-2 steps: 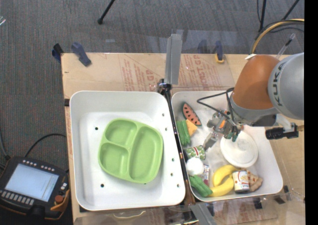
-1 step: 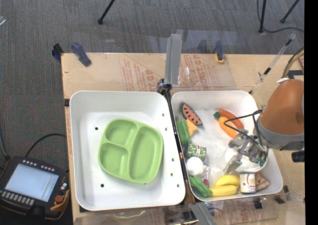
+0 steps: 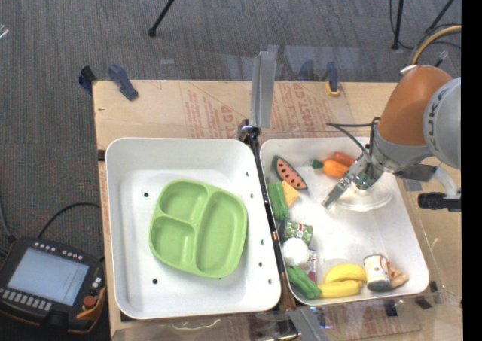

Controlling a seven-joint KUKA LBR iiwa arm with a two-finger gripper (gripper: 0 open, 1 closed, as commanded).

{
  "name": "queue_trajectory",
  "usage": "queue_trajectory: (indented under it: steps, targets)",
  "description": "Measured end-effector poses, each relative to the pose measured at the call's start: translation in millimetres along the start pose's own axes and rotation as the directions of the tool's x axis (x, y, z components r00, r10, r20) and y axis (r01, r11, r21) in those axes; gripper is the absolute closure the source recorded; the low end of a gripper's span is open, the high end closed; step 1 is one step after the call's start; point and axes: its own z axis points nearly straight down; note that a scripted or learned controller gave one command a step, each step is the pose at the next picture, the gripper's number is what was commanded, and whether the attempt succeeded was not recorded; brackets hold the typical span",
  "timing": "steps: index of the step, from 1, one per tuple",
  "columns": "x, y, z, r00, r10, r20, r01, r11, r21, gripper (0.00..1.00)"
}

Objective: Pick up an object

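Grey carpet – plywood bench [image 3: 173, 106] | white bins [image 3: 128, 181] | gripper [image 3: 331, 198] – fingers' state unclear

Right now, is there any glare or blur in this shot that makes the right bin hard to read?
In the camera view, lighting is even and soft, with faint shadows; the right bin shows mild sheen on its white floor near the gripper, which looks slightly soft; the banana and watermelon slice read clearly.
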Motion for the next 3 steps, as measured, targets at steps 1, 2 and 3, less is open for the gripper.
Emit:
queue_trajectory:
  steps: [1, 2, 3]
  targets:
    - [9, 19, 2, 0.991, 0.137, 0.004, -0.137, 0.991, 0.006, 0.00]
    - [31, 49, 0, 0.906, 0.424, 0.011, -0.424, 0.906, -0.005, 0.00]
    - [54, 69, -1, 0.832, 0.554, 0.017, -0.554, 0.832, -0.009, 0.00]
